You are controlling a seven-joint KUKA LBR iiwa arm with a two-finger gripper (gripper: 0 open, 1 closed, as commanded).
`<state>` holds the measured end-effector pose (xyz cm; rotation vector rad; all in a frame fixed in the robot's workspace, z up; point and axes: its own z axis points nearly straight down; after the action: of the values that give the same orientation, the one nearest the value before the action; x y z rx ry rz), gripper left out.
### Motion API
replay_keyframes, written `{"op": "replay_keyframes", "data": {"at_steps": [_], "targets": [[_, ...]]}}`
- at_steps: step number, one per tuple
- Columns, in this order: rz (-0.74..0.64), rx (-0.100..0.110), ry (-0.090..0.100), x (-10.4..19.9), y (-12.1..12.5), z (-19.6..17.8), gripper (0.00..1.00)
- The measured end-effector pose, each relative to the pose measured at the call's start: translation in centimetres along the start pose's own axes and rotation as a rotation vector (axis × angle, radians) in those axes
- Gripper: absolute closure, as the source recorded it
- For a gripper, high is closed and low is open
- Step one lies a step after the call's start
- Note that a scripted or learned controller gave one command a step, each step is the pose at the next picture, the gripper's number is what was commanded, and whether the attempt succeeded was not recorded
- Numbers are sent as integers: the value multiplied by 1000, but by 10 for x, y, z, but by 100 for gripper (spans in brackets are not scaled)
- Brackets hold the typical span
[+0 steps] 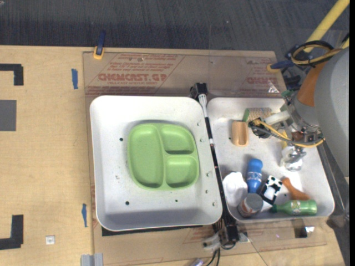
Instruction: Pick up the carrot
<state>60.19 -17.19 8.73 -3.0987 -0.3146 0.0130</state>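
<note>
two white bins are set side by side. a green divided plate lies in the left bin. in the right bin, the carrot is seen beside a green bottle, with the gripper just above it.

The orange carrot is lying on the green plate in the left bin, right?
Not quite. The camera view shows the carrot in the right bin, near its lower right corner beside a green bottle. The green plate does sit in the left bin, as you said.
</note>
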Motion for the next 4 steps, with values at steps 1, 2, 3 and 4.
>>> {"op": "replay_keyframes", "data": {"at_steps": [1,2,3,4], "targets": [[-155,24,6,-7,2,-1,0],[-29,-30,-19,8,-26,1,0],[6,-34,12,-6,52,-144,0],[-184,-22,6,-18,33,-24,0]]}}
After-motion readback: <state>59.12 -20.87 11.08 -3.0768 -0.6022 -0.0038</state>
